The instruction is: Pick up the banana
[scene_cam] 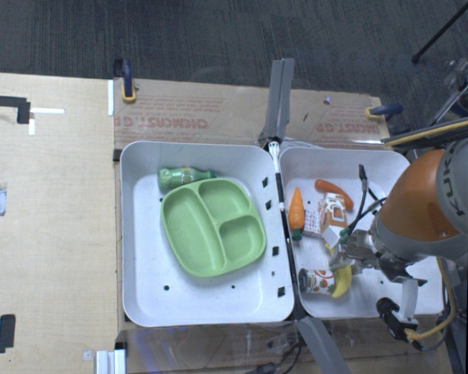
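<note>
The yellow banana [342,283] lies near the front of the right bin [336,157], its left end touching a red and white can [315,281] that lies on its side. My gripper [344,255] hangs at the end of the grey arm with the orange band [417,204], directly over the banana's upper end and very close to it. The wrist hides the point where gripper and banana meet, so I cannot see whether the banana is held.
An orange carrot [295,208], a red sausage [330,188] and a snack packet [331,215] lie at the back of the right bin. The left bin [134,294] holds a green divided plate [213,228] and a green bottle [184,175].
</note>
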### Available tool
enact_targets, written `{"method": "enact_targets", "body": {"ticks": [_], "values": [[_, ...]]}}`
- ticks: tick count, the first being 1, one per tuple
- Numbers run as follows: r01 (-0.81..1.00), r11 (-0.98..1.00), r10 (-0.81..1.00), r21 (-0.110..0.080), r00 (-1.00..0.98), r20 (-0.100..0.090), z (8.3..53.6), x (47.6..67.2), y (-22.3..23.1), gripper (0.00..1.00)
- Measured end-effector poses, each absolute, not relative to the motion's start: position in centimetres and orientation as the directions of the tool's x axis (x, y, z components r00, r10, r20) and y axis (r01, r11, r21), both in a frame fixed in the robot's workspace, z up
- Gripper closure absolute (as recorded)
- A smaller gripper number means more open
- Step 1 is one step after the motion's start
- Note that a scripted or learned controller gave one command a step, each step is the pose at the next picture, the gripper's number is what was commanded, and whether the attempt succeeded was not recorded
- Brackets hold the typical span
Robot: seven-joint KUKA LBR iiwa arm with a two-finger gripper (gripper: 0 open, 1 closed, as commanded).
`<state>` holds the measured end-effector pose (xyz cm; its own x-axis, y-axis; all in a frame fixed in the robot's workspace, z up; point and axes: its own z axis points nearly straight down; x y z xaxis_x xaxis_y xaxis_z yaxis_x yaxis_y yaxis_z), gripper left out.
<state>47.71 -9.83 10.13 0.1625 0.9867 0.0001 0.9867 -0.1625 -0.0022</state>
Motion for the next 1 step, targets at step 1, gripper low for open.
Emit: {"method": "enact_targets", "body": {"ticks": [1], "values": [[0.973, -0.231, 0.973, 0.000, 0.231, -0.001, 19.20, 49.73, -7.32, 1.00]]}}
